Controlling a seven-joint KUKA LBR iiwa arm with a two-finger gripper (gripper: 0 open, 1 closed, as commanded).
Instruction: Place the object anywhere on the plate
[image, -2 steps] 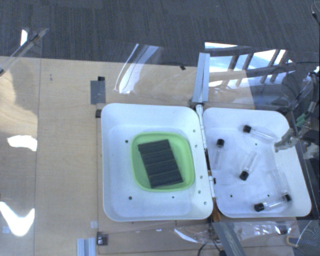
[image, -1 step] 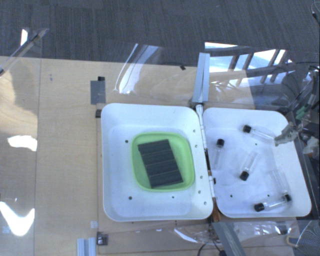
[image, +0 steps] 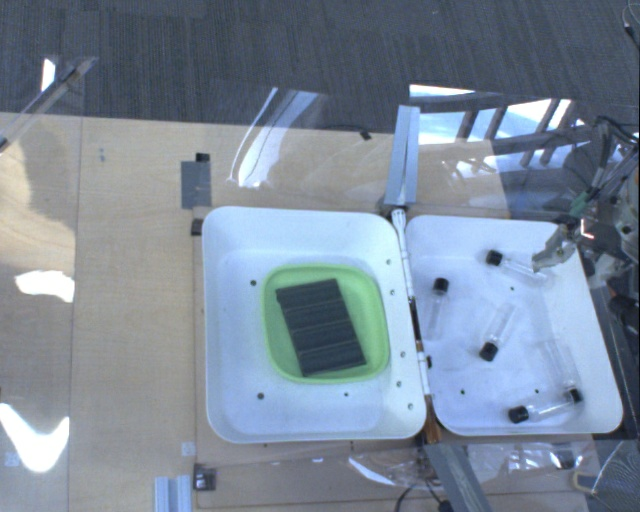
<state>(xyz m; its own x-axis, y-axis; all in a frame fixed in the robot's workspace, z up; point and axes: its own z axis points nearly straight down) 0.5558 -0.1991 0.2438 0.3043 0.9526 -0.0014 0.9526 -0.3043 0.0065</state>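
A lime-green square plate (image: 372, 330) sits in the middle of the left white bin (image: 230, 330). On the plate lies a dark grey ridged rectangular block (image: 319, 327), flat and slightly turned. My gripper (image: 556, 248) hangs over the far right corner of the right bin (image: 455, 400), far from the plate. Just left of it lies a clear vial with a black cap (image: 503, 263). I see nothing held in the gripper.
Several clear vials with black caps lie scattered in the right bin, one near the divider (image: 440, 300), one in the middle (image: 494, 333), one at the front right (image: 545, 405). A grey metal post (image: 404, 160) stands behind the seam between the bins.
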